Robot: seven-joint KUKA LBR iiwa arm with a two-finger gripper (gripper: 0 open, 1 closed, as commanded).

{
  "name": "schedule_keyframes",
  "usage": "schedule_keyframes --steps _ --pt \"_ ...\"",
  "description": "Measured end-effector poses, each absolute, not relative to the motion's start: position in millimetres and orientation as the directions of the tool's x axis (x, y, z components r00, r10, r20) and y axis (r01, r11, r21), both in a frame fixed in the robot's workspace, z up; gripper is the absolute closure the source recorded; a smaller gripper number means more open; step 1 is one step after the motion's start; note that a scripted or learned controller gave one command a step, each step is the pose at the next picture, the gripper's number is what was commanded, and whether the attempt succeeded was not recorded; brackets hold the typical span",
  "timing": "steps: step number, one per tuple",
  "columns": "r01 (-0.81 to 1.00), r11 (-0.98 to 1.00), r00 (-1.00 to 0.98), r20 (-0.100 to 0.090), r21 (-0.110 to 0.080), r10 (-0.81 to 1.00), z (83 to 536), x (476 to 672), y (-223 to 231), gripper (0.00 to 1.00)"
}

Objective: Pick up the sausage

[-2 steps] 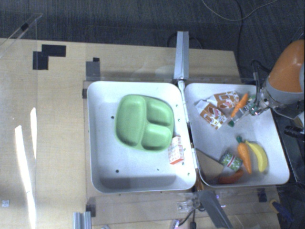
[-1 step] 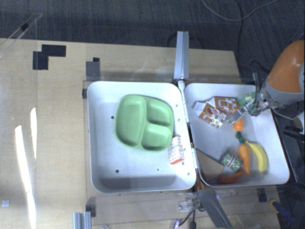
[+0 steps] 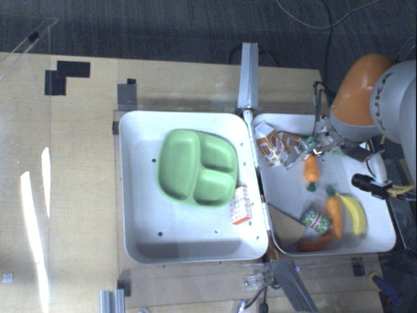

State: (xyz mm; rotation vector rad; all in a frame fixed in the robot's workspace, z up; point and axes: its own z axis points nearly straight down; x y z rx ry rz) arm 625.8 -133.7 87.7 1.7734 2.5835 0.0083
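The sausage (image 3: 315, 244) is a dark red, curved piece lying along the front wall of the right bin (image 3: 378, 240), partly tucked under a green-labelled can (image 3: 317, 222). My gripper (image 3: 312, 147) hangs over the back middle of that bin, far from the sausage. It sits just above a small orange carrot (image 3: 312, 169) and beside a crumpled snack packet (image 3: 275, 147). The grey arm with its orange band (image 3: 361, 93) reaches in from the right.
A larger carrot (image 3: 334, 215) and a banana (image 3: 355, 212) lie close to the sausage at the front right. The left bin (image 3: 140, 194) holds a green divided plate (image 3: 197, 167) and a small red-and-white carton (image 3: 242, 208). A black part (image 3: 370, 184) juts in at the right.
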Motion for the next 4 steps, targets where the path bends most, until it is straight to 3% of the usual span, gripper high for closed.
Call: schedule_keyframes --steps 1,2,3,4 --pt "0.883 0.469 -0.469 -0.003 0.008 0.883 88.0 626.3 -143.4 0.00" --pt "0.887 0.460 -0.460 0.012 -0.034 0.888 86.7 651.6 -120.7 0.00" --pt "0.703 0.711 -0.711 -0.007 0.006 0.703 141.6 634.7 -107.6 0.00" --pt "0.651 0.759 -0.759 -0.029 0.018 0.651 116.9 659.6 -115.2 0.00"
